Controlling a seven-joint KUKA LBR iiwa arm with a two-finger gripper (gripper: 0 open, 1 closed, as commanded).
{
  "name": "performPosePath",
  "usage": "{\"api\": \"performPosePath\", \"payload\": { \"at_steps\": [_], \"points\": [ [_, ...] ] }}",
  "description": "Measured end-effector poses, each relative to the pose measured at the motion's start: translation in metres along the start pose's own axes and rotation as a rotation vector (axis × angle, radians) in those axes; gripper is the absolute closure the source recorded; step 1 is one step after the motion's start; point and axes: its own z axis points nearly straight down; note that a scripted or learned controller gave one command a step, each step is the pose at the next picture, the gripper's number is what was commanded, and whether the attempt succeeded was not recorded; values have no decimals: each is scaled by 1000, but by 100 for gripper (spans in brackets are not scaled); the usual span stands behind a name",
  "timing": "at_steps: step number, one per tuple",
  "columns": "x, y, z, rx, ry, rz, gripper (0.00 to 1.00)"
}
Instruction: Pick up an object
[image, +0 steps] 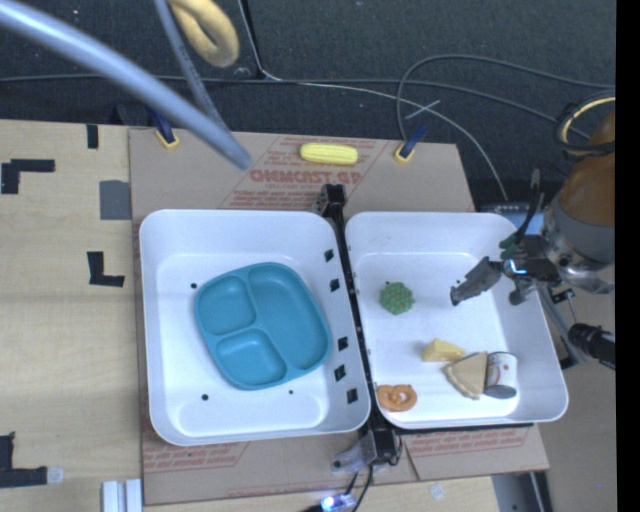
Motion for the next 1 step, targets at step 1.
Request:
{"api": "performPosePath", "payload": {
  "at_steps": [1],
  "points": [
    [0, 2, -6, -11, -2, -4, 0]
  ]
}}
